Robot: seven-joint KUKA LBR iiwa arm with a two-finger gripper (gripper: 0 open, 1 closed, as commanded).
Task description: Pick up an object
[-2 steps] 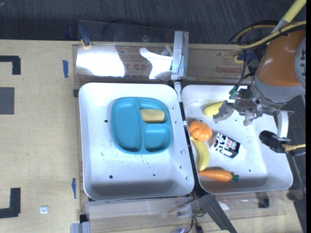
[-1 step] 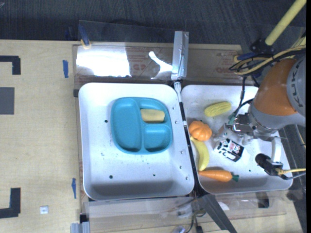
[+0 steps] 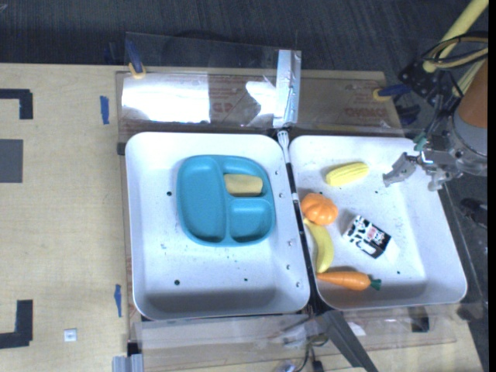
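Observation:
The right bin holds a yellow corn-like piece, an orange round fruit, a banana, a carrot and a black-and-white packet. My gripper hovers over the bin's upper right corner, right of the yellow piece and apart from it. Its fingers are spread open, with nothing between them. In the left bin, a blue divided plate carries a yellow bread-like piece.
A clear plastic sheet with a metal bracket stands behind the bins. Cables and a yellow hose hang at the upper right. Wooden bench surface spreads out on the left.

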